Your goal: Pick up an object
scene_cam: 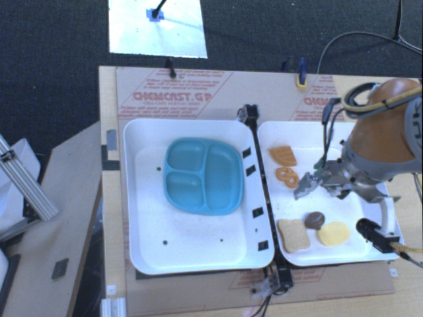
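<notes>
Two bins side by side, plate left, food items right.
Left bin (142, 243) held the divided plate (202, 176); right bin (304, 129) held cracker (283, 155), pretzel (287, 176) behind; bread (293, 235), round piece (314, 219), disc (334, 234) in front.

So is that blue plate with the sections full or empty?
Empty. The blue plate lies flat in the left bin, and all its compartments show bare blue. The food pieces sit in the right bin.

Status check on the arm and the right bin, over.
Hand low over right bin, nothing visibly held. Pretzel just left of it, untouched. Brown round piece and toast below, apart from it.
</notes>
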Tool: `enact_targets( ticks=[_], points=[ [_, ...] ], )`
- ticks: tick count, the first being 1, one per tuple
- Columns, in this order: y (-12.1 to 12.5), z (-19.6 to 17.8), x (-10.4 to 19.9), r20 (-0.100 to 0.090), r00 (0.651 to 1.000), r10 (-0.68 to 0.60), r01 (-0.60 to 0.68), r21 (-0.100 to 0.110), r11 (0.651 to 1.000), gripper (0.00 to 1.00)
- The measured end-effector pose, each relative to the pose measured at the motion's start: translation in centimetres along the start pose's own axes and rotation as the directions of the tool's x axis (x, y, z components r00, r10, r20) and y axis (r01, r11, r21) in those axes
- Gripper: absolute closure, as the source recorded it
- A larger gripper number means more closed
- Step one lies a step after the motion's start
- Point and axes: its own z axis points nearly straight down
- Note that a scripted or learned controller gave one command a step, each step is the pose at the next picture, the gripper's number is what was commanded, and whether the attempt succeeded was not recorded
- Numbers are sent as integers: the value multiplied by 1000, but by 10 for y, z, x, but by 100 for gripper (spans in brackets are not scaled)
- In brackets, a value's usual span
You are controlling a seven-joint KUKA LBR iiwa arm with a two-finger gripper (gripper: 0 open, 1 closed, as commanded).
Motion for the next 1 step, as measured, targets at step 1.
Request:
enact_targets(
  ticks=[1],
  points=[
    [-11,51,-2,0,1000,0,0,1,1000,0]
  ],
)
